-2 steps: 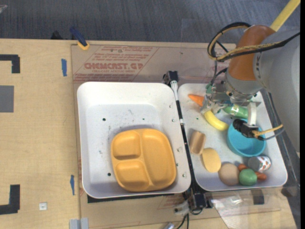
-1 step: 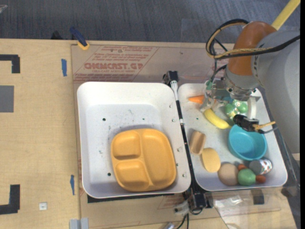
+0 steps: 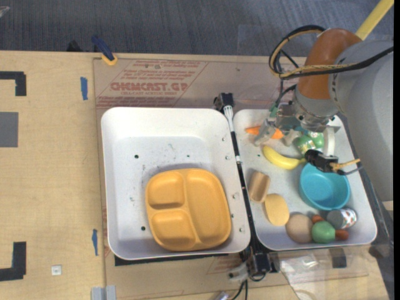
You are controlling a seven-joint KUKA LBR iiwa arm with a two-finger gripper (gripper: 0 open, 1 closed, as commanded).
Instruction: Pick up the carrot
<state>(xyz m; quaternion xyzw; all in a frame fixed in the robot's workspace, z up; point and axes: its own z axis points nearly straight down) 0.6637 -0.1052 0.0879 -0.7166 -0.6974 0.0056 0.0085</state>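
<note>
The carrot (image 3: 252, 130) shows as a small orange piece in the far left corner of the right bin (image 3: 369, 230). My gripper (image 3: 275, 130) hangs low over that corner, just to the right of the carrot and touching or nearly touching it. The grey wrist with the orange band (image 3: 328, 52) rises behind it. The gripper's body hides part of the carrot, so I cannot tell if the carrot lies between the tips.
A banana (image 3: 280, 158) lies just in front of the gripper, with a green object (image 3: 308, 144) to its right. A blue bowl (image 3: 324, 189), two tan pieces (image 3: 258, 185), a tan ball (image 3: 300, 227) and a green ball (image 3: 323, 231) share the bin. A yellow divided plate (image 3: 187, 208) sits in the left bin (image 3: 125, 167).
</note>
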